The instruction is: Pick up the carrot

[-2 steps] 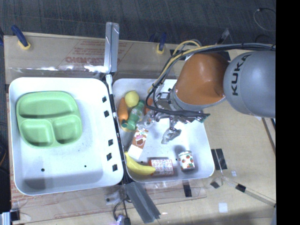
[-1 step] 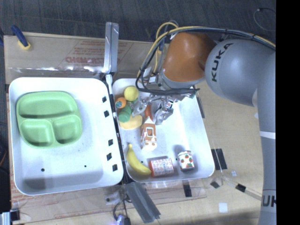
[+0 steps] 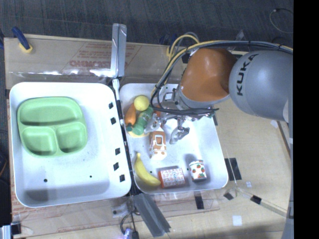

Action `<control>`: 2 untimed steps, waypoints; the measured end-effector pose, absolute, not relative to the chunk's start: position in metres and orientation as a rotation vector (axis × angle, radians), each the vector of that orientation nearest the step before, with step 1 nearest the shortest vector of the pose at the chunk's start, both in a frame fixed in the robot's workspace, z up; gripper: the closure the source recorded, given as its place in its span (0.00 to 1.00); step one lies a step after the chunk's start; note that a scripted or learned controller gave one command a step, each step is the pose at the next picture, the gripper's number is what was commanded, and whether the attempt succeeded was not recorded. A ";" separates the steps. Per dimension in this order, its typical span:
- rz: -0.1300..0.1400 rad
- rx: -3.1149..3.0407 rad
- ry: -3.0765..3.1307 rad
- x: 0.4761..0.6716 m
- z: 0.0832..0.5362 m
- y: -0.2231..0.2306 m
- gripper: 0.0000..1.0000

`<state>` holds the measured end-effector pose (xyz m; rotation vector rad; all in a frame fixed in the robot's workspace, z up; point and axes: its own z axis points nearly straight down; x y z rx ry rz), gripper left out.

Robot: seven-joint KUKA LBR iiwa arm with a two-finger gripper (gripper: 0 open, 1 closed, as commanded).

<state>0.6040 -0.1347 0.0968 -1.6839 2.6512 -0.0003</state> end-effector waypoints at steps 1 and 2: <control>0.009 -2.107 2.374 0.651 0.094 -0.129 0.00; -0.007 -2.091 2.346 0.657 0.106 -0.119 1.00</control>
